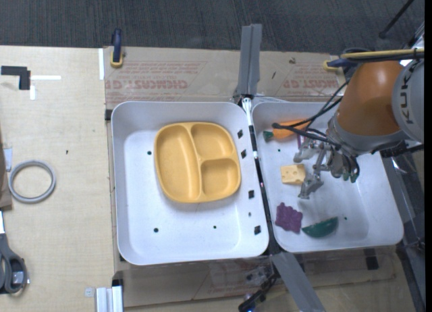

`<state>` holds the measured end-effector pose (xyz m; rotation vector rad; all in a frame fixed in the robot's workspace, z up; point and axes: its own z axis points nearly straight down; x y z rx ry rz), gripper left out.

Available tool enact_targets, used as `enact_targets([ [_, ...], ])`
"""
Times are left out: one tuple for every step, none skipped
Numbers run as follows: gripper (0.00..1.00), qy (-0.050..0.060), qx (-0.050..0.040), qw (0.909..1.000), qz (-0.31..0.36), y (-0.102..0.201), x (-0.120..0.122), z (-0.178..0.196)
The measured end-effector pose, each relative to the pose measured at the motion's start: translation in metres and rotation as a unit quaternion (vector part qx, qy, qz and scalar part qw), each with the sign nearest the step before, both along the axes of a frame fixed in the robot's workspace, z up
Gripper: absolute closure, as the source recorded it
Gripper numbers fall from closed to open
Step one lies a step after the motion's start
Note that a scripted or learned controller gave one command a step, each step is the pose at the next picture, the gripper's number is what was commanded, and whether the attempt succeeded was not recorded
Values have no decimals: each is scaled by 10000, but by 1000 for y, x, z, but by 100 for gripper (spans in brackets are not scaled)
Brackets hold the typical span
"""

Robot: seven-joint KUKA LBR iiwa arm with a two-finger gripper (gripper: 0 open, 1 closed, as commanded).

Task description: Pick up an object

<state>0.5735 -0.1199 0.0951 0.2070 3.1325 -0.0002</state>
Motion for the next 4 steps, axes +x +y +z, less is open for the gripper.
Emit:
enact_targets([
  [0, -4, -2, 9847, -1742, 21, 50, -3],
  [0, -4, 3, 8890, -4579, 8, 55, -3],
  [0, 8, -1, 8824, -4706, -2, -17, -4],
  [100, 5, -7, 8829, -4696, -2, -16, 6],
])
